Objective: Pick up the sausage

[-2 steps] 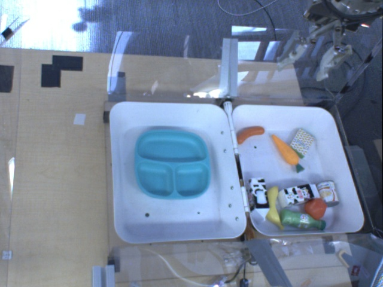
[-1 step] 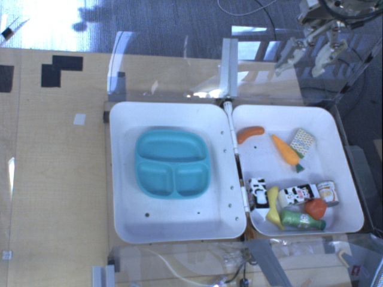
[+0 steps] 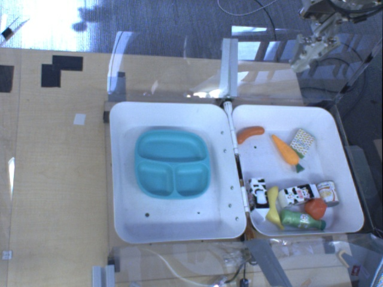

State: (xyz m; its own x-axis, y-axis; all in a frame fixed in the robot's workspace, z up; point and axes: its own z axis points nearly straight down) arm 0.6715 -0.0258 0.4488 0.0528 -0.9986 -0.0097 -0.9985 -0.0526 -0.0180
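Sausage [image 3: 250,134] at right bin's [image 3: 335,130] top-left, beside the divider, apart from carrot [image 3: 286,150]. Likely light, smooth, rounded; best pinched mid-length across width. Gripper [image 3: 311,43] high above bench, state unclear.

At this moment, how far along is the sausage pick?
Nothing looks done: the sausage lies in the right bin, at its upper left by the divider. Nothing is in hand; the claw hangs beyond the bin's far edge. Left: approach, grasp and lift.

Sausage [image 3: 250,134] in right bin [image 3: 341,148] top-left corner — tool [image 3: 308,49] high above, well apart
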